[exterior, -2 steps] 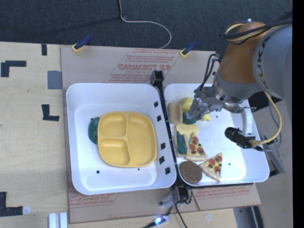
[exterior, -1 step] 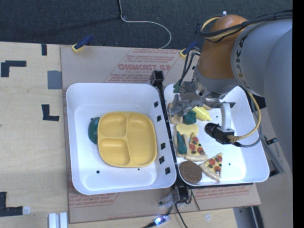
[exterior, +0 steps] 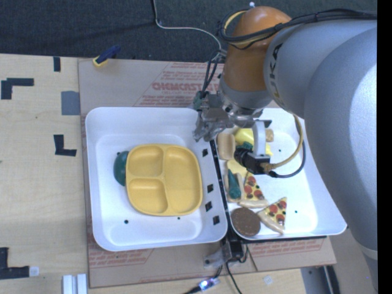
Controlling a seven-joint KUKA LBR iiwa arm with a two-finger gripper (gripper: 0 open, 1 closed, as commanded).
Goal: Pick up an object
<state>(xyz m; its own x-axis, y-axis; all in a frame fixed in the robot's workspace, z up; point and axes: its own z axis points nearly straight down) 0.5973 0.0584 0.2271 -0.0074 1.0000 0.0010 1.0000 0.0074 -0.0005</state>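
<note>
The grey arm with its orange band reaches in from the right, and its jaws (exterior: 208,126) hang over the far end of the wall between the two shallow white bins; whether they are spread or pressed together cannot be told. The left bin (exterior: 101,124) holds a yellow divided plastic plate (exterior: 164,179) lying over a dark green object (exterior: 120,167). The right bin (exterior: 318,210) holds toy pizza slices (exterior: 274,212), a round brown cookie (exterior: 247,222) and a yellow piece (exterior: 244,135).

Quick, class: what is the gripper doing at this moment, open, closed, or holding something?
Gripper: cannot be told; it hangs over the divide between the two white bins, with nothing visibly held.
</note>
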